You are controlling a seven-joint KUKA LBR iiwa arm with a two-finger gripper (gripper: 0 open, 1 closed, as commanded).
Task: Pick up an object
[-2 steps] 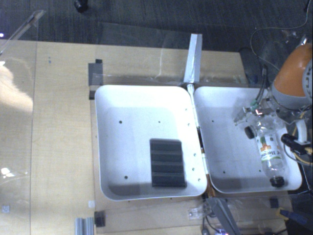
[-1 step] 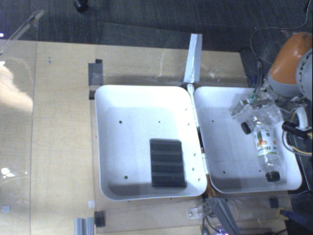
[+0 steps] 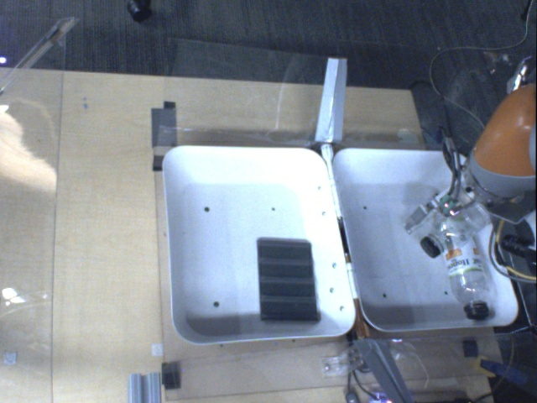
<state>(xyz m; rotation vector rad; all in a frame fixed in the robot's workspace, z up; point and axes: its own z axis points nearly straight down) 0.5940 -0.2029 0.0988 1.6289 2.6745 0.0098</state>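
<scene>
Claw (image 3: 443, 211) over right bin (image 3: 377, 183), grip state unclear, clear plastic bottle (image 3: 464, 269) lying beneath, black-capped

One camera is fixed high over the tabletop (image 3: 92, 250), looking down at a slant, far enough back to take in both white bins whole. The left bin (image 3: 189, 225) sits near the middle of the frame, well to the left of the end effector (image 3: 443, 217); the right bin (image 3: 377, 183) lies under and around it. Past the tabletop's far edge, dark carpet (image 3: 252, 15) crosses the top of the frame. The arm (image 3: 508, 141) enters from the right.
</scene>
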